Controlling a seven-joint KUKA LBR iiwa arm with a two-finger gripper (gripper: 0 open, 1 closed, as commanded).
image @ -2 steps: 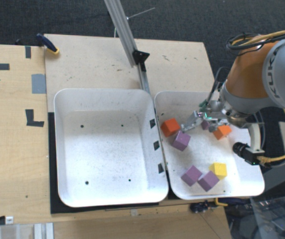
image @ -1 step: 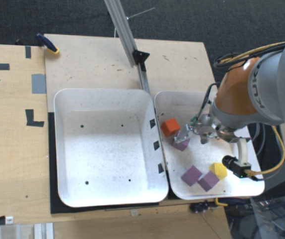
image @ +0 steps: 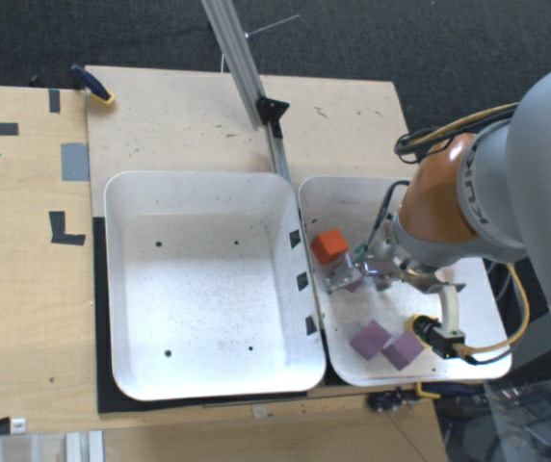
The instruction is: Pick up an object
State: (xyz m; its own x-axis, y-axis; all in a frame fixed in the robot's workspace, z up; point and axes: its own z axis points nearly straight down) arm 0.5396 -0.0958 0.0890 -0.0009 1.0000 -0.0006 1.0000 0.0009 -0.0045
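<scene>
Looking down at the desk (image: pixel 189 133): two white bins side by side. Left bin (image: pixel 121 287) has only dark specks on its floor. Right bin (image: pixel 353 195) holds an orange block (image: pixel 329 246) near its left wall, plus two purple blocks, one (image: pixel 370 339) touching the other (image: pixel 402 350), at the near edge.

Arm (image: pixel 478 195) comes in from the right, orange band above the wrist, and reaches down into the right bin. Gripper (image: pixel 345 275) sits low over the bin floor, just below and right of the orange block, close to it but apart. Cannot tell how far the gripper is open; the metal parts blur together, and nothing is visibly held. Purple blocks lie well clear of it. Black and yellow cables (image: pixel 468 349) loop off the wrist above the bin's right end.
</scene>
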